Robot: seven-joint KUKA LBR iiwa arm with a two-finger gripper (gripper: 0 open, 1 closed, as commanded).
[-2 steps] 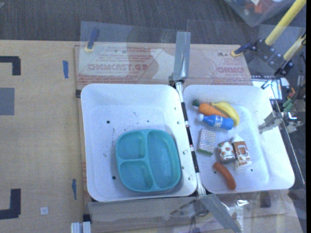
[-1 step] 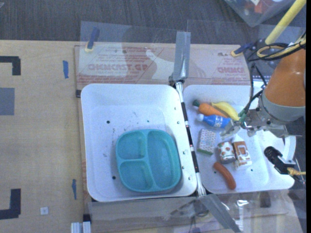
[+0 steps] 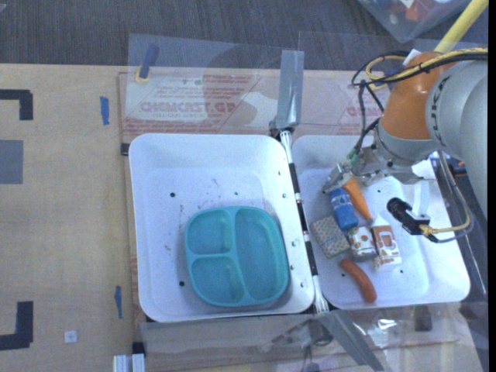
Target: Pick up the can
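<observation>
Gripper point(image 3: 341, 178) over right bin point(image 3: 449, 285), just above the blue can point(image 3: 342, 210).
You can't tell the fingers' state; carrot point(image 3: 357, 198) touches can, teal tray point(image 3: 236, 256) in left bin point(image 3: 155, 169).

two shallow white plastic bins point(image 3: 155, 161), smooth, slightly glossy, left one speckled with dark grit. teal divided plastic plate point(image 3: 235, 256), matt smooth. small blue can point(image 3: 342, 209) with printed label, faint sheen. orange plastic carrot-shaped toy point(image 3: 357, 197), smooth. bench top of tan cardboard point(image 3: 62, 231), matt. clear plastic sheet point(image 3: 209, 76) behind the bins, glossy. grey arm casing with orange band point(image 3: 411, 107), smooth satin.
</observation>
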